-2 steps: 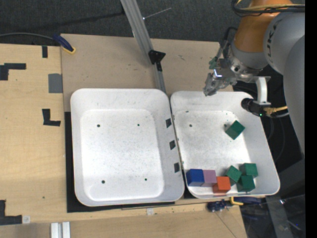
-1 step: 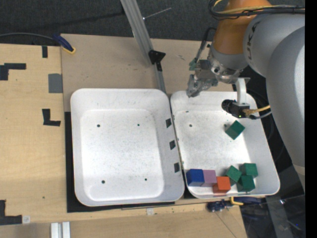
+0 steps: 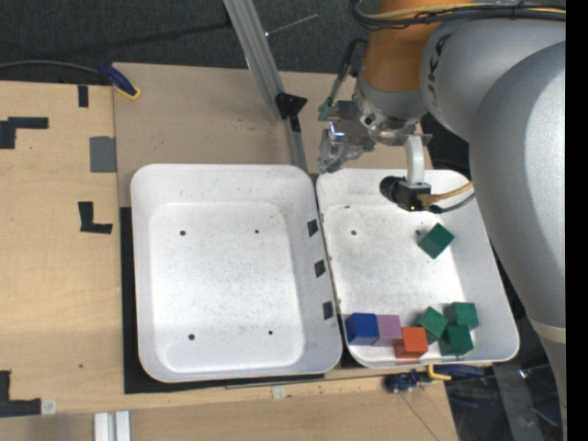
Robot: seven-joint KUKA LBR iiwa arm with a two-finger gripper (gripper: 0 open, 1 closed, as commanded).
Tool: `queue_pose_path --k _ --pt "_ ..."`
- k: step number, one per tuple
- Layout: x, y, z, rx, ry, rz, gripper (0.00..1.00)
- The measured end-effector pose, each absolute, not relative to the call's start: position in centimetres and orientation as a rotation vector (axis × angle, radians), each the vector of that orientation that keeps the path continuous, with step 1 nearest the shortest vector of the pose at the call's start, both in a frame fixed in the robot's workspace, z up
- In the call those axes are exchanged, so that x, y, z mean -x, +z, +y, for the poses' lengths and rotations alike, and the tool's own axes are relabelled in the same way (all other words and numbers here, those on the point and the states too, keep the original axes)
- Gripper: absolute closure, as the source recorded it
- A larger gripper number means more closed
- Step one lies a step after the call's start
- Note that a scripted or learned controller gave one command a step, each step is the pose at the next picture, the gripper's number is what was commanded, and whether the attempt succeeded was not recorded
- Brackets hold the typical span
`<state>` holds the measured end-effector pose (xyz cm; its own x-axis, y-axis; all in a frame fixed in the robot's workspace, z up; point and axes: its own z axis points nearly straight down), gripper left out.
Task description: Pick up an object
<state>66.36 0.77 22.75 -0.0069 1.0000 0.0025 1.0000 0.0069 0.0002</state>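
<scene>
Near edge of the right bin (image 3: 478, 246): a cluster of small blocks packed against the front wall. Counting from the left: one blue block (image 3: 363, 327), one pale purple block (image 3: 389, 326), one orange block (image 3: 412, 340), then three green blocks bunched together (image 3: 450, 326). The blue and purple ones touch; the orange one sits just in front of the purple one and beside the greens.

Further back, mid-bin: one lone green block (image 3: 435, 241), turned cornerwise, well apart from the cluster. That makes four green and seven blocks in all.

Left bin (image 3: 147, 246): white floor with a few dark dots. Two bins, side by side on the bench (image 3: 55, 283).

Handling, as a judgement: the blocks look like small rigid cubes, light, with flat matte faces, neither fragile nor slippery. Best hold is across two opposite flat faces. The lone green block is the easy target, with free space on every side; the tool would need to turn to match its angle. The clustered ones leave little room for fingers between neighbours and the front wall.

Far end: the tool (image 3: 336, 151) hangs at the back rim where the two bins meet, away from every block. It is small and dark against the rim; cannot tell how wide it stands. Nothing is visibly held in it.
</scene>
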Motion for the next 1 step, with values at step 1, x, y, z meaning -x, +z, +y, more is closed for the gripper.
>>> queue_pose_path --k 1 --pt "-66.41 22.41 5.26 2.214 0.0 -2.226 1.0"
